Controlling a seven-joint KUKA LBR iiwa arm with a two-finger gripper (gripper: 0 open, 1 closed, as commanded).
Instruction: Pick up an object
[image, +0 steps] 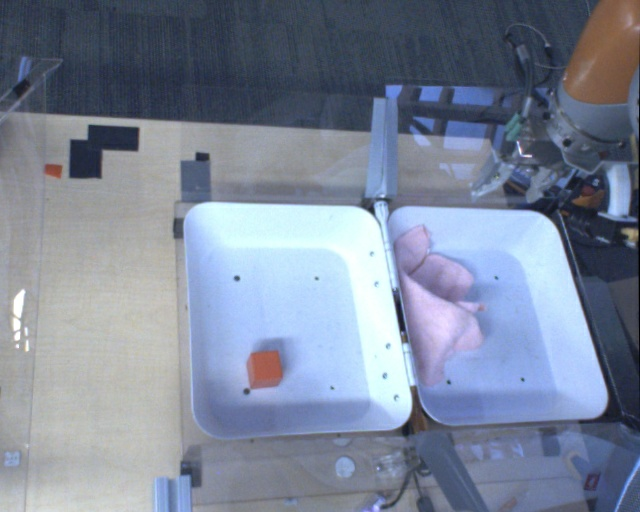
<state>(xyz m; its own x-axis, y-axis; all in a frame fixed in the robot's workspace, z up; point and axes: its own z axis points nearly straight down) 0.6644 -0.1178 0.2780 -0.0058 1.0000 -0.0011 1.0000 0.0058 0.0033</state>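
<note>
A small orange-red cube (265, 368) lies in the left white bin (285, 235), toward its front left. A crumpled pink cloth (438, 300) rests in the right white bin (535, 235), against its left wall. My gripper (515, 172) hangs at the upper right, above the bench just behind the right bin's far rim, well apart from both objects. Nothing shows between its fingers.
A grey metal post (380, 145) stands behind the seam between the bins. Black blocks (100, 148) and a small orange marker (53, 170) sit on the wooden bench at far left. Cables and hardware (600, 200) crowd the right edge beside the arm.
</note>
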